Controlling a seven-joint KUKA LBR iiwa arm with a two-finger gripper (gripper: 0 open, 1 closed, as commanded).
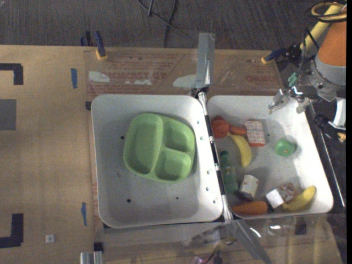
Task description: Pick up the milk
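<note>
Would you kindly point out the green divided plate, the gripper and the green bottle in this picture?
green divided plate (159, 146): camera view, on the ridge between its compartments.
gripper (290, 100): camera view, midway between its fingertips.
green bottle (227, 172): camera view, middle of its body.

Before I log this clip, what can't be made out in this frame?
- Which item is the milk: the small carton and the box beside the banana both carry print too small to read.
- The tool at the right bin's top right corner: blurred, too small to judge.
- The arm: cut off by the right edge.
- The dark green item by the divider: identity unclear.
</note>
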